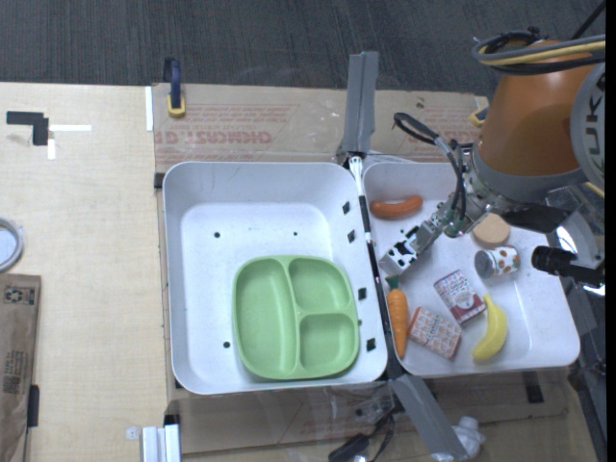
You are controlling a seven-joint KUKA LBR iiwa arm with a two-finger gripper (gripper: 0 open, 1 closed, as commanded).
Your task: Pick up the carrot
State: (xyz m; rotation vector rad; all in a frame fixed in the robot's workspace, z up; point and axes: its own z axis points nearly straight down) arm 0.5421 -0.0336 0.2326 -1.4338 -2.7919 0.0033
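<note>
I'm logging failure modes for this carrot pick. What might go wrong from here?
1. The carrot lies against the right bin's left wall, so one side of the tool may strike the wall.
2. A patterned box sits close beside the carrot and could be nudged or grabbed instead.

so the floor (pixel 241 17) up top is dark grey, carpet-looking with a fine ribbed texture. the bench (pixel 77 239) is pale wood, light is even with no hard shadows. a flat sheet of brown cardboard (pixel 250 123) with faded red print lies under the 2 white bins. a blue and yellow clamp (pixel 173 89) grips the bench's far edge, a black l-shaped mark (pixel 29 123) sits near white tape strips (pixel 67 131) on the left, and a roll of tape (pixel 8 245) peeks in at the left edge
</note>
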